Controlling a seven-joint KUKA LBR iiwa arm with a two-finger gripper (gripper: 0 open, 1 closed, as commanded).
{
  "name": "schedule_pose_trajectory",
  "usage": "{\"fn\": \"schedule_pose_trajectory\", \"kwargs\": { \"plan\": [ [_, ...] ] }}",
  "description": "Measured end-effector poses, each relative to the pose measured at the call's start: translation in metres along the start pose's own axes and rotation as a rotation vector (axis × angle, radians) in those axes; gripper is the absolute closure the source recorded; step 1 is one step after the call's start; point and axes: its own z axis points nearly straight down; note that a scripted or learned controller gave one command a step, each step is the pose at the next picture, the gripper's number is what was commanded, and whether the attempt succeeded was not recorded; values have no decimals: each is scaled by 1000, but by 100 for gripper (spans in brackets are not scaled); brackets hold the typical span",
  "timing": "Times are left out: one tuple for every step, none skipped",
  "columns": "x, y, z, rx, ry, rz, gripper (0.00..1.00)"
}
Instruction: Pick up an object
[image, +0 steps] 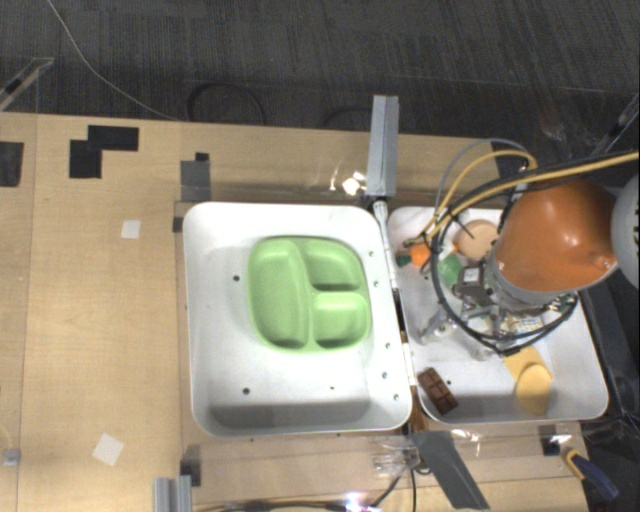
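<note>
The right bin (590, 395) holds several small objects. A brown chocolate-like block (437, 389) lies at its front left. A yellow piece (531, 380) sits at the front right. A beige egg-like ball (476, 239), a green object (449, 269) and an orange piece (420, 256) lie near the back left. My gripper (478, 318) is lowered into the middle of this bin, under the orange band (555, 238). Cables and the wrist cover its fingers. The gripper stands between the green object and the yellow piece.
The left bin (215, 380) holds a green divided tray (306, 292) with three compartments. A grey metal post (382, 150) stands behind the gap between the bins. Black and yellow cables (470, 180) loop over the right bin's back.
</note>
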Motion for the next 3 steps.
{"fn": "schedule_pose_trajectory", "kwargs": {
  "plan": [
    [21, 47, -2, 5, 0, -306, 0],
    [1, -35, 2, -6, 0, -476, 0],
    [15, 52, -2, -6, 4, -489, 0]
  ]
}}
